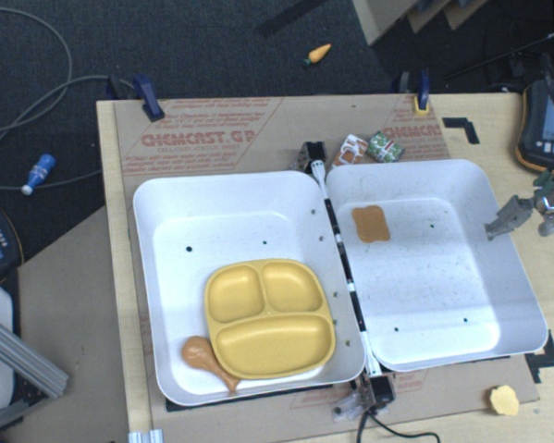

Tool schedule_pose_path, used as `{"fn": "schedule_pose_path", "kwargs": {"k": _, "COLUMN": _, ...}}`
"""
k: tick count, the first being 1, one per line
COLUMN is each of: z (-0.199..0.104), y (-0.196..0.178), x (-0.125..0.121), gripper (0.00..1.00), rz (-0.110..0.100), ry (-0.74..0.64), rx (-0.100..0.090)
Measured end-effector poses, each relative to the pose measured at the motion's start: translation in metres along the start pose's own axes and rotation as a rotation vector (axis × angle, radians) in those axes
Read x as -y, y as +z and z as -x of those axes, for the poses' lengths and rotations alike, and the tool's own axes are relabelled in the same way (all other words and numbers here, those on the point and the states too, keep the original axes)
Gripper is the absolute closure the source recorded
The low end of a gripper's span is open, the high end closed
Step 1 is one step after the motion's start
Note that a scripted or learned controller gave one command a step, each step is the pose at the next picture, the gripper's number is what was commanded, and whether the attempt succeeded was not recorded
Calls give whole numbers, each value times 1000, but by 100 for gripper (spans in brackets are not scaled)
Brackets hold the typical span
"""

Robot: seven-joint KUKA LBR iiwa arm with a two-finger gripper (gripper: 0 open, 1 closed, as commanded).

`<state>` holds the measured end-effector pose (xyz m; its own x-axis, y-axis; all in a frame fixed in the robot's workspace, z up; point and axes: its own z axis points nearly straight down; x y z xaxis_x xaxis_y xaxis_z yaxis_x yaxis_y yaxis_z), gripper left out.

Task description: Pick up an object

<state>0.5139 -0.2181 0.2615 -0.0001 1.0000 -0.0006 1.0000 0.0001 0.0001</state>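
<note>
Brown tile [371, 224] in right bin [484, 279]; hand [522, 210] at right rim, grip state unclear.

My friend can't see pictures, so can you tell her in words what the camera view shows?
Two shallow white bins sit side by side on a bench: the left bin holds a yellow divided plate and a toy drumstick, the right bin a flat brown square. The robot's gripper is at the right bin's right rim.
</note>
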Motion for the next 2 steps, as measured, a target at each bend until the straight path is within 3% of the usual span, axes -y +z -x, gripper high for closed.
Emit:
{"fn": "schedule_pose_path", "kwargs": {"k": 1, "z": -96, "y": -8, "x": -14, "gripper": 0, "rz": 0, "ry": -10, "rx": -4}}
{"fn": "schedule_pose_path", "kwargs": {"k": 2, "z": -103, "y": 142, "x": -71, "gripper": 0, "rz": -8, "ry": -4, "rx": -3}}
